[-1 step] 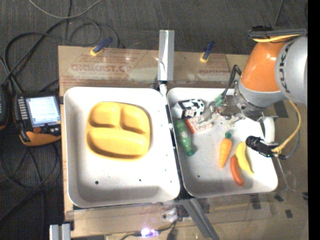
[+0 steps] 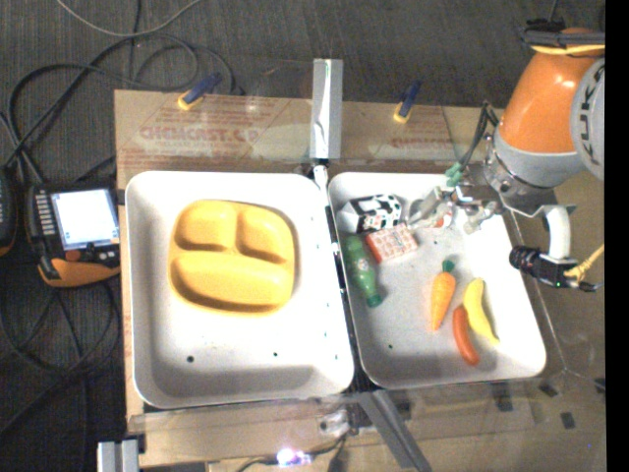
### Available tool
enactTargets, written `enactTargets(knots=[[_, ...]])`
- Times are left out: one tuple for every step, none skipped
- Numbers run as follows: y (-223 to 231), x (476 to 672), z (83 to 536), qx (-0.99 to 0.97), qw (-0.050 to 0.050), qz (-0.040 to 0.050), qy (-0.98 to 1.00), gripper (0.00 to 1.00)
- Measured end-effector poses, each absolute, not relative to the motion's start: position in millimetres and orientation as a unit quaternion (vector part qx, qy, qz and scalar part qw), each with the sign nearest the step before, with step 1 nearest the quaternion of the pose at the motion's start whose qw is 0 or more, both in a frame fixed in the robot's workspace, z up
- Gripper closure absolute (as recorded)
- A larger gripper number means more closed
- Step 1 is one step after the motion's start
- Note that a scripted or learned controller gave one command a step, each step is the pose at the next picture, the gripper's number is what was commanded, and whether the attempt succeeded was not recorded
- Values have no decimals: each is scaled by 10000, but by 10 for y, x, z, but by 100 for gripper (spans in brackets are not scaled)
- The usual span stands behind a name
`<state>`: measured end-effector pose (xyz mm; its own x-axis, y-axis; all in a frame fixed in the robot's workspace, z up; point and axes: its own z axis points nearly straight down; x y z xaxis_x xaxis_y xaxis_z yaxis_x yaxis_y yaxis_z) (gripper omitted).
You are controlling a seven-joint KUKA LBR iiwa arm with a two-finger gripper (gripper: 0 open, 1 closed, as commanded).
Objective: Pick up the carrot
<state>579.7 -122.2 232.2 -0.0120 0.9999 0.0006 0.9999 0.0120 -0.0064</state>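
Observation:
The carrot (image 2: 442, 297) is orange with a small green top and lies in the right bin (image 2: 413, 362), right of centre, pointing toward the front. My gripper (image 2: 444, 207) hangs at the bin's back right, above and behind the carrot and apart from it. Nothing shows between the metal fingers. The arm (image 2: 550, 116) reaches in from the right.
Beside the carrot lie a yellow banana (image 2: 480, 309) and a red chili (image 2: 465, 336). A green bottle (image 2: 361, 268), a red-and-white box (image 2: 391, 243) and a black-and-white cow-print item (image 2: 373, 207) sit at the bin's back left. The left bin (image 2: 157, 362) holds a yellow divided plate (image 2: 234, 255).

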Motion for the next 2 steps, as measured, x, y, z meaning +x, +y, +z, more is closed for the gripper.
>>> enactTargets(knots=[[-1715, 5272, 1452, -6989, 33, 22, -7152, 0], [-1645, 5570, 887, -6663, -38, -7, -7457, 0]])
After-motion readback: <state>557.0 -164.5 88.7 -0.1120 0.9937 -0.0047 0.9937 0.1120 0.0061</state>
